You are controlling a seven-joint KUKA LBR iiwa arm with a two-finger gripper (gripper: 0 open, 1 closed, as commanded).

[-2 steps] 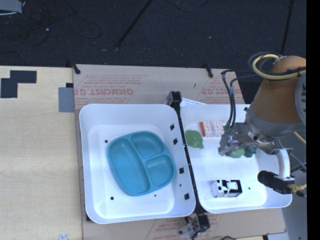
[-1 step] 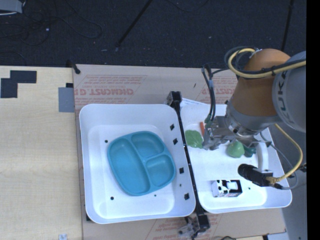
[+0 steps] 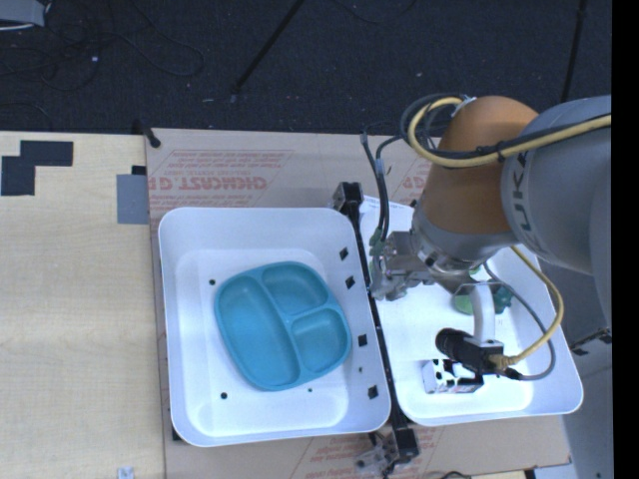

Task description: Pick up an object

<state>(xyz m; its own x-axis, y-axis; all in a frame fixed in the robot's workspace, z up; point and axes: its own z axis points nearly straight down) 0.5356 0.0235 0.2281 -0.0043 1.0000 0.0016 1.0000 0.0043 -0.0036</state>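
Over the right bin (image 3: 544, 392) the grey arm (image 3: 559, 188) reached in from the right side. Its orange band (image 3: 479, 168) and thick wrist covered most of what was below. The gripper (image 3: 397, 275) was at the inner wall of this bin, close to the divide between the two bins. Only some metal parts of it were visible under the wrist, so I could not tell if it was open or closed.

A small green thing (image 3: 497, 297) was in the right bin, partly hidden behind the arm's fittings, and too much of it was covered to name its shape. Near the front wall of the same bin lay a small white thing (image 3: 444, 377) with black marks, also hard to make out.

The blue plate (image 3: 285, 322) was plain to see. It lay flat in the middle of the left bin (image 3: 185, 267), turned at a slant, with three compartments, and it was apart from all four walls. Bare white floor went around the plate on every side.

In the right bin the free floor was along the front and the right rim, while the back part was under the arm. Both bins stood on a cardboard sheet (image 3: 220, 173) on the pale wooden bench (image 3: 70, 317). The arm was cut off at the right side of the view.
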